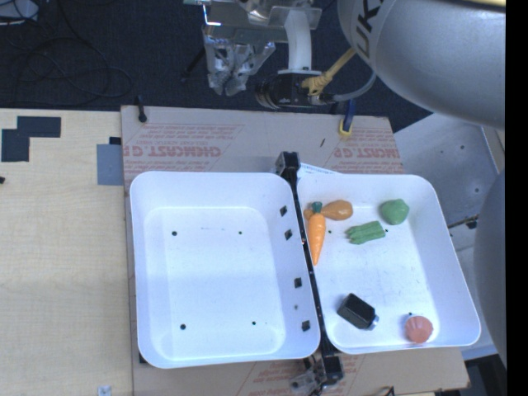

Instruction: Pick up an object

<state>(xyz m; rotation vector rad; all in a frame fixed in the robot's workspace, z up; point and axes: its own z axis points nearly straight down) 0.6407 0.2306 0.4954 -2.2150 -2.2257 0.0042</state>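
In the right bin (450, 246), a pink ball (418, 328) and black block (357, 311) lay nearest; beyond them sat a carrot (315, 236), orange piece (337, 210), green pod (365, 233) and green ball (394, 211). The tool (235, 66) hung beyond the counter (58, 246), its spread impossible to tell

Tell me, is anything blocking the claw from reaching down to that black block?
Nothing visible does. The gripper hangs above the bench's far edge, and the black block lies uncovered near the front of the right bin, apart from the other items.
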